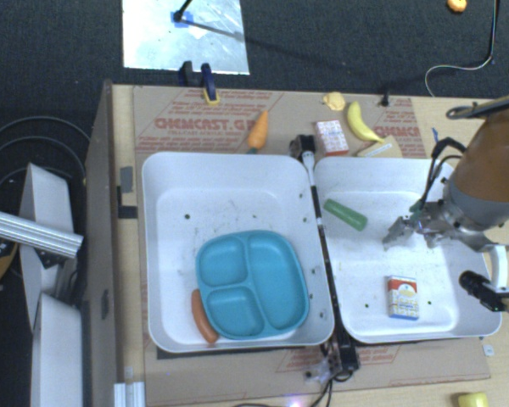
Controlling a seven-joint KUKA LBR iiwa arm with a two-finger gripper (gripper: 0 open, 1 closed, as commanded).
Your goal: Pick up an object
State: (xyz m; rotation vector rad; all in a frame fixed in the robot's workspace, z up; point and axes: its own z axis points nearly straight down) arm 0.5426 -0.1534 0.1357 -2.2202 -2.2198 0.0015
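Observation:
The right bin (356, 316) holds a green cylinder (345, 214) near its back left and a small red and white box (402, 297) near its front. My gripper (411, 231) hangs over the middle right of this bin, between those two things and touching neither. Its fingers (392, 235) stand open with nothing between them. The left bin (174, 193) holds a blue divided plate (251, 283) and an orange sausage (204, 315) along the plate's front left edge.
Behind the bins, on the cardboard, lie a carrot (257, 130), a banana (361, 122), a small patterned box (331, 136) and a pale yellow piece (333, 100). The grey arm (492, 176) fills the right bin's far right side.

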